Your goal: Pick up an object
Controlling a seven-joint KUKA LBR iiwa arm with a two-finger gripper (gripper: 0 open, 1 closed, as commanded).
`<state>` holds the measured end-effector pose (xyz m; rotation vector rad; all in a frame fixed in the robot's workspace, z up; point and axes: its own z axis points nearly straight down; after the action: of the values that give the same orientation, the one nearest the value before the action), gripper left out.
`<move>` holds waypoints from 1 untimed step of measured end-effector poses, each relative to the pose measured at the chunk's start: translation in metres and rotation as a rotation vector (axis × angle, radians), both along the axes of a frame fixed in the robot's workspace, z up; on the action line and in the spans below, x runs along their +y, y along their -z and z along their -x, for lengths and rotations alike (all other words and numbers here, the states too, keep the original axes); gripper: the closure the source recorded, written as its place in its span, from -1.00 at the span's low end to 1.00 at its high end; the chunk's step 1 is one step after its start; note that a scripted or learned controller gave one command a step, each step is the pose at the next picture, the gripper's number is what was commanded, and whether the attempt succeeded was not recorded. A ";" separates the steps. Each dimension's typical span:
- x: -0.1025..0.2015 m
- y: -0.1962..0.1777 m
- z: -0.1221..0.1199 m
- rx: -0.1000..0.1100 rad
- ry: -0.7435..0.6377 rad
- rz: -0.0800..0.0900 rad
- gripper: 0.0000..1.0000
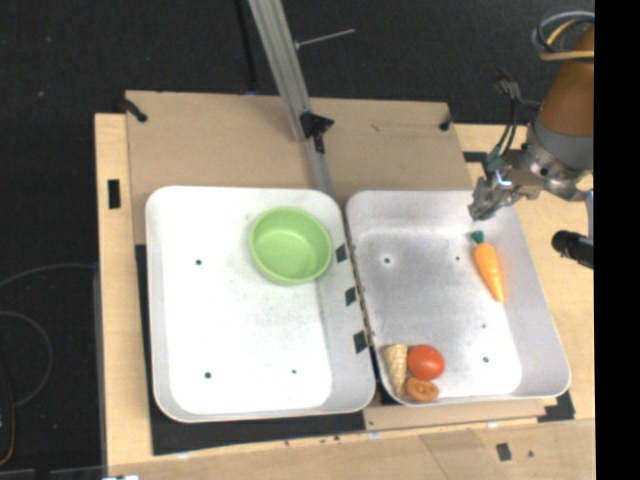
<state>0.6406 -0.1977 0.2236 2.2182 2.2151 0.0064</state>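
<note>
Gripper (487, 204) is held above right bin (440, 268); grip state cannot be told. Tapered orange carrot (488, 270) lies just below.

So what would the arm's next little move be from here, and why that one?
Probably a short drop toward the carrot. The gripper sits at the top right corner of the right bin, just above the carrot's green tip in this view, with nothing seen between its fingers. The tomato and the green bowl lie much farther off.

Even overhead light, white bins (240, 368) bright, surroundings dark, slightly soft.
</note>
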 end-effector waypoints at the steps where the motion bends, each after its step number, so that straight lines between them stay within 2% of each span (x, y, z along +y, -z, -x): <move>1: -0.010 -0.052 0.003 0.006 0.001 0.000 1.00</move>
<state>0.6378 -0.2074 0.2759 2.2223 2.2174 0.0001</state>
